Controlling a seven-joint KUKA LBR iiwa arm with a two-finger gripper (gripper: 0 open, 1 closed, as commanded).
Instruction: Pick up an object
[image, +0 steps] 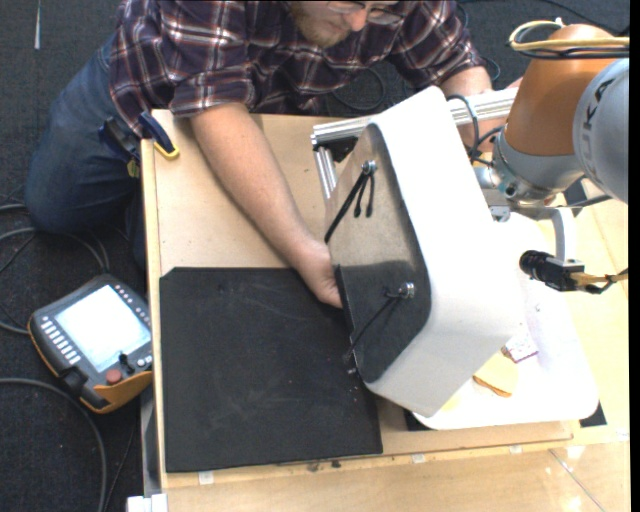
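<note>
One white bin (470, 250) is tipped up over the worktop's (220, 230) black mat (260, 370); it hides the end effector, whose state I cannot tell.

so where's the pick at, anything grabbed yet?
Nothing done. A person's hand is lifting one white bin on edge off the black mat; small objects lie on the other bin beneath. The arm waits at right. The whole pick is left.
</note>
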